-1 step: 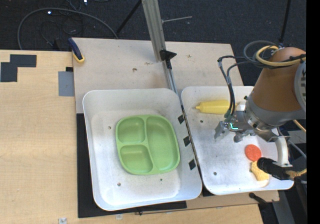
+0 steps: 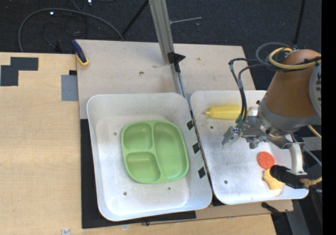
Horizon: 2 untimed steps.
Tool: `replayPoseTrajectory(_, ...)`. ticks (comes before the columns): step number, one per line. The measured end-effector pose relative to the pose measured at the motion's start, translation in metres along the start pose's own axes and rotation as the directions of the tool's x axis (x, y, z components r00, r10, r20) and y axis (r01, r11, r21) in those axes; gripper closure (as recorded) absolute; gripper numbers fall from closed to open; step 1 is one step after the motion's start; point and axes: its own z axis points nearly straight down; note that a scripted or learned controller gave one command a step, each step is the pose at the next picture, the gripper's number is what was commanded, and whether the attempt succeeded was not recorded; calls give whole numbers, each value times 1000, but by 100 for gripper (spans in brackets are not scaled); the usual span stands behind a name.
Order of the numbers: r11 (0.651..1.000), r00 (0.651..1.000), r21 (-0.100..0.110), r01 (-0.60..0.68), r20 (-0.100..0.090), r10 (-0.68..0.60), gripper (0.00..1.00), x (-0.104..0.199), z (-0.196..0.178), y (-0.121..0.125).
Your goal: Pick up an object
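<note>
In the right bin [image 2: 231, 187] a yellow corn-like piece [image 2: 223, 112] lies near the far left corner. A small orange-red piece [image 2: 265, 160] sits toward the right side, and a pale yellow piece [image 2: 273, 180] lies just in front of it near the bin's front edge. My gripper [image 2: 241, 140] hangs over the middle of this bin, between the corn-like piece and the orange-red piece. Its fingers are open and nothing is between them. The arm's orange band and grey wrist cover the bin's far right part.
The left bin [image 2: 105, 197] holds a green divided plate [image 2: 155, 151] at its middle. A metal post [image 2: 163, 29] rises behind the two bins. A dark gap with black clips [image 2: 195, 147] separates them. Cables lie on the dark floor at the back.
</note>
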Motion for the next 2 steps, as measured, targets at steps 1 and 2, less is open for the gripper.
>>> replayPoseTrajectory(1, 1000, 1000, 3, 0, 0, 0, 0, -2, 62, 6)
replayPoseTrajectory(2, 1000, 1000, -4, -2, -1, 2, 0, -2, 108, 7)
